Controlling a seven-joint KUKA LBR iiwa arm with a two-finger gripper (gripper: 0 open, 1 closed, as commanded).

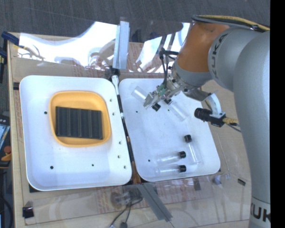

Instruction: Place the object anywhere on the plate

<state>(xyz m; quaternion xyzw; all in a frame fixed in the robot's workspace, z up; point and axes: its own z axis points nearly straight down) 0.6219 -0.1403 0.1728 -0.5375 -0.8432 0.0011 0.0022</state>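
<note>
A yellow plate [79, 100] with a dark ribbed insert [80, 122] lies in the left white bin [38, 165]. Several clear vials with black caps lie in the right bin [147, 137]: one [189, 147] near the right wall and two [171, 157] [170, 169] side by side at the front. My gripper [159, 99] hangs over the back part of the right bin, pointing left and down. Two clear tubes [138, 93] [179, 112] lie close to it on either side. Whether anything is in the gripper is not visible.
A raised divider [123, 127] separates the two bins. The big grey arm [247, 80] covers the right side of the bench. A black cylinder with a yellow cable [210, 116] sticks out below the wrist. Clear plastic sheeting [85, 42] lies behind the bins.
</note>
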